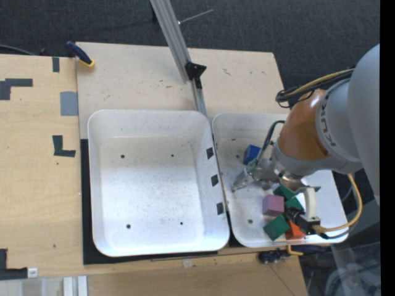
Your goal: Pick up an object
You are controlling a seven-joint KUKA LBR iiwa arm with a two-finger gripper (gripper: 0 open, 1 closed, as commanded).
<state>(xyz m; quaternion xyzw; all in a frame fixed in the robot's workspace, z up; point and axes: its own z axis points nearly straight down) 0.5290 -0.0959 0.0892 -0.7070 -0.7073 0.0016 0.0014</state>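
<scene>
Two shallow white plastic bins with rounded corners sit side by side on a pale wooden counter (37, 165). The left white bin (105, 134) has a speckled, scuffed floor marked by four small dark dots. The right white bin (231, 137) holds a cluster of small blocks: a blue cube-like block (251, 153) near the middle, a mauve cube (273, 205) lower down, a dark green block (276, 227) below that one, a second green block (287, 196) just right of the mauve cube, and an orange block (296, 230) beside the lower green one. The blocks look matte and hard-edged.

The counter is pieced from light plywood panels bearing grey and dark tape marks; a dark mat lies under the bins. A grey metal rail (173, 29) runs diagonally down to the seam between the bins, and a blue-and-yellow clamp handle (80, 53) lies at the upper left. Dark carpet surrounds the counter.

The grey arm with its orange band (302, 125) enters from the right and bends down over the right bin. Its metal claw (244, 180) is low over the bin floor, just below the blue block and left of the mauve cube; its fingers appear slightly apart, with no block between them.
</scene>
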